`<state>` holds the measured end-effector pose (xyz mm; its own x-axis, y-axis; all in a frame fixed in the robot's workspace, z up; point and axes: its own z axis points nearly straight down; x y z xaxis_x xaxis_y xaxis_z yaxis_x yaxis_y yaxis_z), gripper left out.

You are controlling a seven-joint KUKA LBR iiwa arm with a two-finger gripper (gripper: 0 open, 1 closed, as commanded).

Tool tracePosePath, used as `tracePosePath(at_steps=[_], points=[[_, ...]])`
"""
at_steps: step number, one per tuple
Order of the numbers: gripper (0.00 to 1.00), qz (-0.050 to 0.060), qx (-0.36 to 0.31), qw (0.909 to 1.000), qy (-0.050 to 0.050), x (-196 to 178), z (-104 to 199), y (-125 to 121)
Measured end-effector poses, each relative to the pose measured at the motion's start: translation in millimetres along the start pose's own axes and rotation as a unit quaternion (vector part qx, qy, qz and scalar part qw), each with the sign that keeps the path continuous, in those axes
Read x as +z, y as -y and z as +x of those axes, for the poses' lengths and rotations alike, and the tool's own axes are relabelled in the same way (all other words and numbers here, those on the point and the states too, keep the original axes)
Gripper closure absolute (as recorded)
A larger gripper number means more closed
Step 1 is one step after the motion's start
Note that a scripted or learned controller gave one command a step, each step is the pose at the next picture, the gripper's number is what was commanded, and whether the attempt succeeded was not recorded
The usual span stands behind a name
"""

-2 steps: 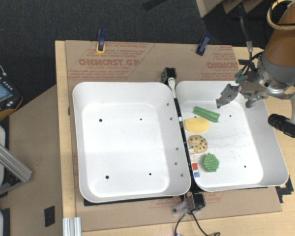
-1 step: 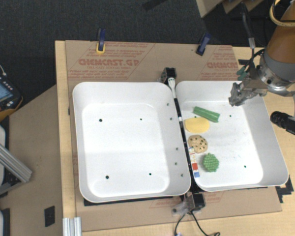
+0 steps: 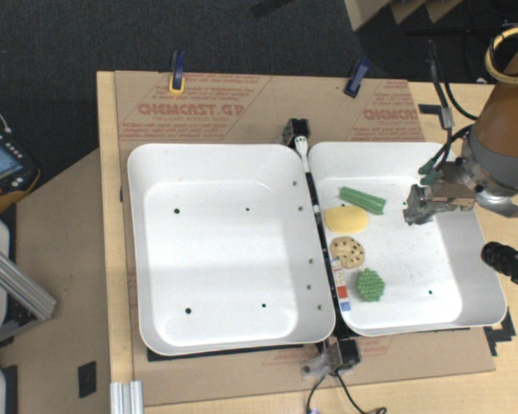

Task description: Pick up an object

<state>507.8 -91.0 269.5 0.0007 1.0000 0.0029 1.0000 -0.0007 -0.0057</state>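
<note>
Four small things lie along the left side of the right bin point(image 3: 449, 296): a flat green bar point(image 3: 363, 199), a yellow lemon-shaped piece point(image 3: 346, 221), a round speckled cookie point(image 3: 347, 251) and a bumpy green piece point(image 3: 369, 285). My gripper point(image 3: 419, 210) hangs over the right bin's upper middle, to the right of the green bar and apart from it. Nothing shows between it and the bin floor.
The left bin point(image 3: 155, 257) stands beside the right one, with a black divider strip point(image 3: 315, 222) between them. A small red and blue tag point(image 3: 343, 293) lies at the right bin's left rim. Brown board surrounds both bins.
</note>
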Motion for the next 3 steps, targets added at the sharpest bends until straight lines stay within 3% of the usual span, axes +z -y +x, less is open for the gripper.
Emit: tracePosePath(at_steps=[1,2,3], points=[[1.0,0.0,-0.003,1.0,0.0,11.7,66.4,30.0],[1.0,-0.008,-0.003,1.0,0.002,-52.3,83.3,-25.0],[1.0,-0.005,-0.006,1.0,0.0,-95.2,166.9,21.4]])
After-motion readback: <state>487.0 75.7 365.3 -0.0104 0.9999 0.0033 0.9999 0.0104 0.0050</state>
